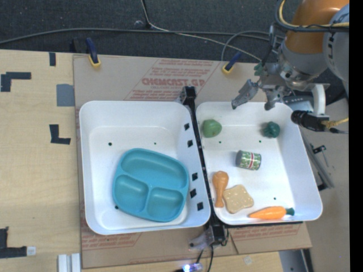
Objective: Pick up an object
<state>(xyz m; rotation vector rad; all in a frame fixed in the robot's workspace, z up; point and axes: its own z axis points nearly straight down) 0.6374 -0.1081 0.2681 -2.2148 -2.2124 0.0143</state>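
In the right bin [306, 174], near to far: a carrot [267, 212], bread slice [237, 198], drumstick [219, 186], can [248, 160], then two green items. The gripper [255, 97] hovers above the far rim, fingers spread apart, holding nothing.

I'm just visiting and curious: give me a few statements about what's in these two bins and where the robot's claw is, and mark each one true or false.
1. The blue divided plate lies in the left bin. True.
2. The gripper holds the carrot. False: its open fingers are bare, above the right bin's far edge, while the carrot lies at the near edge.
3. The green can lies on its side. True.
4. The toast slice sits on the blue plate. False: it is in the right bin, beside the drumstick.
5. Two green items lie near the right bin's far side. True.
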